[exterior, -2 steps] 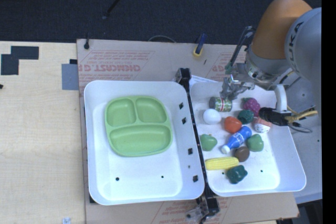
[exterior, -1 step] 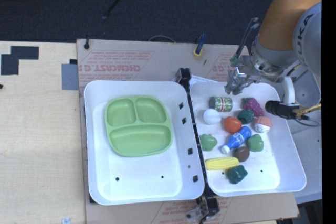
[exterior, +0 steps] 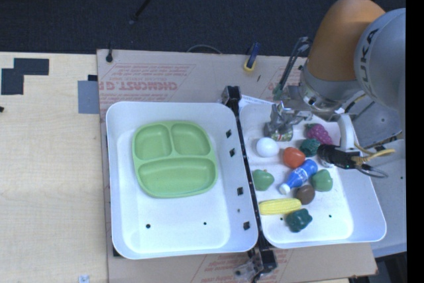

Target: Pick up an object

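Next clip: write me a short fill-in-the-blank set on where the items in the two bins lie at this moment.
1. The green divided tray lies in the ____ bin of the camera view.
2. The yellow corn cob lies in the ____ bin.
3. The white egg lies just left of a ____ tomato-like item.
4. The gripper hangs over the ____ bin.

Missing words: left; right; red; right
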{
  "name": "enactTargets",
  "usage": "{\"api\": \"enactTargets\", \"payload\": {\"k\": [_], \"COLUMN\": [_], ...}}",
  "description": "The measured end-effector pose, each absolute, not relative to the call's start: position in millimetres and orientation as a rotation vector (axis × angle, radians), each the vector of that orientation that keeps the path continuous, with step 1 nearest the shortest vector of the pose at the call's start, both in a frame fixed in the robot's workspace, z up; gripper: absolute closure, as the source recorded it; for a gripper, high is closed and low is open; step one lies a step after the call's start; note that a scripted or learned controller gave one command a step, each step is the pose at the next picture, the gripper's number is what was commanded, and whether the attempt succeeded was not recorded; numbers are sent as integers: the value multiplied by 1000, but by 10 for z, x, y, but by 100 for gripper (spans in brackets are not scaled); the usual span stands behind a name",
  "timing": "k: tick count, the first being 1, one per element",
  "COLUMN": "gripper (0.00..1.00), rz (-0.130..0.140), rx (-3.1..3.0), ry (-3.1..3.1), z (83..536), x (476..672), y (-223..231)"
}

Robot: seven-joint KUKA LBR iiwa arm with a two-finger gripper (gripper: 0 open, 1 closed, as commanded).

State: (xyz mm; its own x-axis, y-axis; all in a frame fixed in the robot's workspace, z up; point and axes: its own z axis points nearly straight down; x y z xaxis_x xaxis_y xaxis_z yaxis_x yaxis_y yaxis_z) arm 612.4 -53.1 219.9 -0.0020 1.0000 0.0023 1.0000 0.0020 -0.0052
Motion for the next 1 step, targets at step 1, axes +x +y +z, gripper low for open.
{"api": "enactTargets", "payload": {"k": [1], "gripper": [100], "rz": [5], "rx": [-2215], "ry": [-2220], "z": [2187], "x": [5835], "y": [-88]}}
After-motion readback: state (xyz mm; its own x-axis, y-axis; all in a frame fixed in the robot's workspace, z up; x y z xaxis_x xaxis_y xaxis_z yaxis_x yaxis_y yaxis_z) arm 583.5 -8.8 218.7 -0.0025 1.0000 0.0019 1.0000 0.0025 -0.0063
